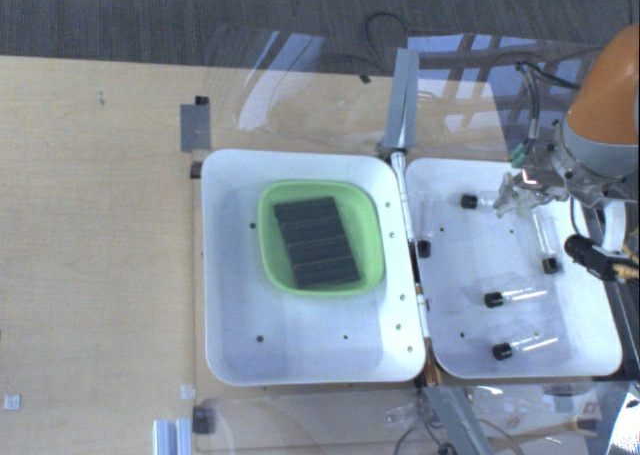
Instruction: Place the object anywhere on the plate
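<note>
Bench: a pale wooden bench (100, 273) carries two shallow white bins side by side, seen from above at a slant.

Left bin: the left bin (230, 343) holds a green plate (372, 243), square with rounded corners, sitting in the bin's upper half.

Plate load: a dark ribbed block (316, 241) lies flat on the plate, turned slightly off the plate's edges and well inside its rim.

Right bin: the right bin (590, 343) holds several clear tubes with black caps, scattered and apart from one another.

Tubes: one capped tube (512, 295) lies near the bin's middle; another tube (522, 347) lies nearer the front wall; a third tube (546, 243) lies towards the right wall, close under my wrist; a fourth (476, 202) lies near the back, just beside my tool.

Loose cap: a small black piece (423, 248) sits by the bin's left wall; it may be a cap alone, though the view is too coarse to be sure.

My arm: my arm (605, 93) reaches in from the right, its orange band over the right bin's back corner.

My gripper: my gripper (520, 188) hangs over the back part of the right bin, among cables and glare; I cannot tell how it is set or whether it carries anything.

Divider: a grey bar (402, 103) runs back from the seam between the two bins.
</note>
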You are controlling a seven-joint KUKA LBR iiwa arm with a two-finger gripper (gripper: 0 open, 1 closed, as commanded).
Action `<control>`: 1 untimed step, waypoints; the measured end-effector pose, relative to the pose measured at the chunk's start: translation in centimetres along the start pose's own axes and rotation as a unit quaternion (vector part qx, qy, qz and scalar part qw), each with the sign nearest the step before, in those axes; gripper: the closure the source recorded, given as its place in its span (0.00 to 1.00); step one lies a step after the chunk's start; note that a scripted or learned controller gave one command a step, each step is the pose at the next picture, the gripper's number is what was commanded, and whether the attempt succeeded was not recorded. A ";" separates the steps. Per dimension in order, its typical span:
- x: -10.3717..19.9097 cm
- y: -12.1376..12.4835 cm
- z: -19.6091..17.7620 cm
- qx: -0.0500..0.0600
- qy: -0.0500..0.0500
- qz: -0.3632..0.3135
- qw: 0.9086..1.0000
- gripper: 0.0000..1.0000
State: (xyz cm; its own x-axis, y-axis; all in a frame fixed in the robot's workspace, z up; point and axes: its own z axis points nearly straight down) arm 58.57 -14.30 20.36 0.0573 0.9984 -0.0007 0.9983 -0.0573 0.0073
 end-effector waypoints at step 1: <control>0.0 0.0 0.0 0.000 0.000 0.000 1.000 0.00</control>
State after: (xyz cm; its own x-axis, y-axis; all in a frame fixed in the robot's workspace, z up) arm 58.57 -14.30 20.36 0.0573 0.9984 -0.0007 0.9983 -0.0573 0.0072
